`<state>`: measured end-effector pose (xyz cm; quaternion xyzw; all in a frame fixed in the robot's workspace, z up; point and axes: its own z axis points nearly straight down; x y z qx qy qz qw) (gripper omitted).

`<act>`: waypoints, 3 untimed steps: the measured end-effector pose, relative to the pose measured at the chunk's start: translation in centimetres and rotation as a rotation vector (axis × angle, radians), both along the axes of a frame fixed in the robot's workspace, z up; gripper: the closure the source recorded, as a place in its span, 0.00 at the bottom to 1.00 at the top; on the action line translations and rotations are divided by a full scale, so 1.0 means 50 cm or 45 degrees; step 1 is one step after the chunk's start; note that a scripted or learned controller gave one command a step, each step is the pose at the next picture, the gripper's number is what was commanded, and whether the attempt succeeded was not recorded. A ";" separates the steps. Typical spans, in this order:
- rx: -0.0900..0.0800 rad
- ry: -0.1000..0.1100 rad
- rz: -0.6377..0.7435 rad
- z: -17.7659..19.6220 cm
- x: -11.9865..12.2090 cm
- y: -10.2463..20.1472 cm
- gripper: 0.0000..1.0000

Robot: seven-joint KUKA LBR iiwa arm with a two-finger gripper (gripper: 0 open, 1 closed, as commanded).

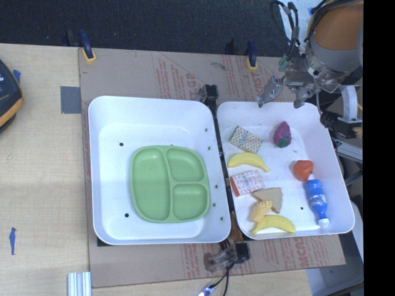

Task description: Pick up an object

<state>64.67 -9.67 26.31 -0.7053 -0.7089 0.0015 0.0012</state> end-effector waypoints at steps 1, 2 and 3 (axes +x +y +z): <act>-0.002 0.001 -0.001 -0.171 0.018 -0.112 0.00; -0.001 0.003 -0.001 -0.344 0.017 -0.173 0.00; -0.001 -0.003 -0.002 -0.341 0.019 -0.231 0.00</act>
